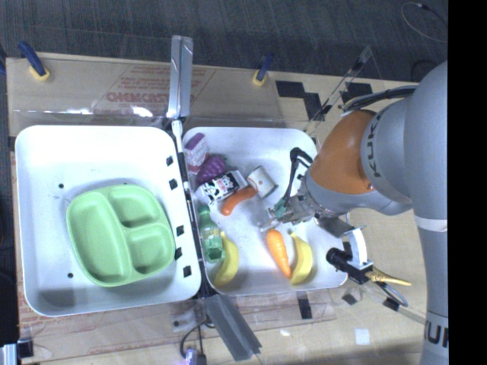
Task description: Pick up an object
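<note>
Dark carpet lies behind a tabletop point(91, 78) covered with cardboard, bearing two white bins side by side. From the overhead camera, the left bin point(30, 204) carries one green divided tray point(122, 234). The right bin point(251, 139) holds the pickable items. One carrot point(278, 252) lies at the bin's five o'clock, just beside a banana point(303, 260); a second banana point(227, 262) sits at seven o'clock, touching a green bottle point(209, 236). Toward the middle lie one orange sausage-shaped toy point(238, 199), one small black-and-white carton point(218, 188) and one small pale box point(261, 180); a purple bunch of grapes point(211, 166) sits at eleven o'clock.

The end effector point(288, 211) hovers just above the carrot's upper end, at the bin's three o'clock. Whether it is released or clenched, I cannot tell; nothing visibly sits in it.

The carrot looks like light, rigid plastic, smooth and tapered, so probably slippery. Gripping across its thicker upper half seems safest; the neighbouring banana crowds one side.
</note>
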### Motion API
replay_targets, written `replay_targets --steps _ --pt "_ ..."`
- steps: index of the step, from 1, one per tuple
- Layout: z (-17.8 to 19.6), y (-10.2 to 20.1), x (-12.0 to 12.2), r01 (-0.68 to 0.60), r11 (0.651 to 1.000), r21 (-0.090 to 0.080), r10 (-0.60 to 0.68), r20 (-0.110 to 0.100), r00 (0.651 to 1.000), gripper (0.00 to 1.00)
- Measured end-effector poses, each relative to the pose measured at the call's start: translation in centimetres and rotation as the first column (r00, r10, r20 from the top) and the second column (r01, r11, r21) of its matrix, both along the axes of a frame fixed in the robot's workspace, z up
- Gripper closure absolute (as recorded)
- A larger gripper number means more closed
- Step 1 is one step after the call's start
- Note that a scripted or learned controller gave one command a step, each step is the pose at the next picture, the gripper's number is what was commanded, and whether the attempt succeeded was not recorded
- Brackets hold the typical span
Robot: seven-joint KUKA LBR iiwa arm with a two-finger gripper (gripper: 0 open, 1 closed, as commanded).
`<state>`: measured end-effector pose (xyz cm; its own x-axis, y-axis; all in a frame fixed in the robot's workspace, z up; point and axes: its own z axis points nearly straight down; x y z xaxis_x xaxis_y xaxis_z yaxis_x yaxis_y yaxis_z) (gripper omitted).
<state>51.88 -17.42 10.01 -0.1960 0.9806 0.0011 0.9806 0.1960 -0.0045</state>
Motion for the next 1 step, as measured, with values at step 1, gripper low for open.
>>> replay_targets --steps 1 --pt "12.12 7.71 3.54 0.068 0.998 0.001 -0.068 0.002 0.998 1.00"
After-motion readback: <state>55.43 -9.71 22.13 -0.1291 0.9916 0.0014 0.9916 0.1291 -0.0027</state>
